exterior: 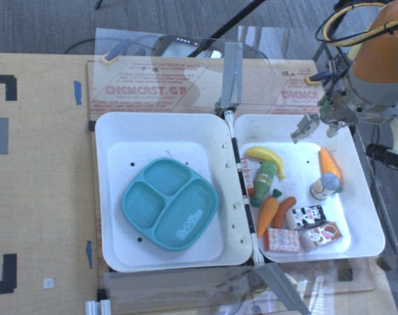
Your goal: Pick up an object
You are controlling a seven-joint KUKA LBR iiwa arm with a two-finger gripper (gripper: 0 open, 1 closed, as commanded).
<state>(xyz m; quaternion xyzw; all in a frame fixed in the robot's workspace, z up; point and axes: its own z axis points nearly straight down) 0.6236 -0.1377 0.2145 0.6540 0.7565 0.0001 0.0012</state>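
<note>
Hovering with fingers apart and holding nothing, the tool (319,127) sits at twelve o'clock in the right bin (373,225), above a light, stiff, likely slippery banana (265,155), best pinched mid-curve.

Your arm (376,58): grey body, broad orange band above wrist, rounded casing. Black and yellow cables (347,15) loop beside orange section. Wrist end is grey metal block, small dark fittings, blue mark on its left side. Your gripper (319,128): two pale grey fingers (304,129), slim, flat-sided. Finer detail too blurred for you to check.
</note>
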